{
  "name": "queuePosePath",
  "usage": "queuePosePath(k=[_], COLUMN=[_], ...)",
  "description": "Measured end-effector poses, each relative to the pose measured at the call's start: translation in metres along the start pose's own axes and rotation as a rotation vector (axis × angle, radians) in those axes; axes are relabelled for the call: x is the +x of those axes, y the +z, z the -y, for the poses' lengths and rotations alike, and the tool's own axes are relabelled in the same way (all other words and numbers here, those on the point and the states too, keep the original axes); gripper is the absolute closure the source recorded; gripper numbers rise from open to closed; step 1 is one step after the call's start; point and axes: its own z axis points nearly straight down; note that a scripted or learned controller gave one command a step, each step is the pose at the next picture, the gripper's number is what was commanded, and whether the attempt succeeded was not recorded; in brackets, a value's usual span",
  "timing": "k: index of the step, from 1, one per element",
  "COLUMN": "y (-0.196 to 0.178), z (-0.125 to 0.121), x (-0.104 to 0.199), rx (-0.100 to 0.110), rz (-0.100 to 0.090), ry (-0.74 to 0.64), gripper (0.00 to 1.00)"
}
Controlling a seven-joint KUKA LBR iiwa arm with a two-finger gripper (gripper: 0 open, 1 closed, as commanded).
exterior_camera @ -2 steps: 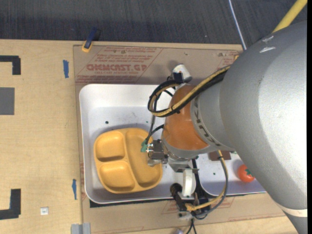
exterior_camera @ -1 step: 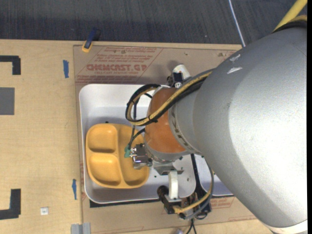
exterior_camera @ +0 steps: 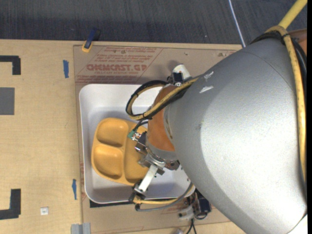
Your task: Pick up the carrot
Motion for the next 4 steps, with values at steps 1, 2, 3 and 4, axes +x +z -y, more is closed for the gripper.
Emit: queuePosePath(k=[1, 2, 3, 4], y=[0.0013, 0.0032, 0.0032, 0.0032], z=[0.0316, 0.0341, 0.0341, 0.0341], x=[0.0473, 0.0474, 0.0474, 0.0474], rx=[-0.009, -0.003, -0.003, -0.003], rz=[0.009, 0.012, 0.012, 0.012], ry=[0.345, 0.345, 0.345, 0.345], gripper=[1.00, 0.00, 0.00, 0.00])
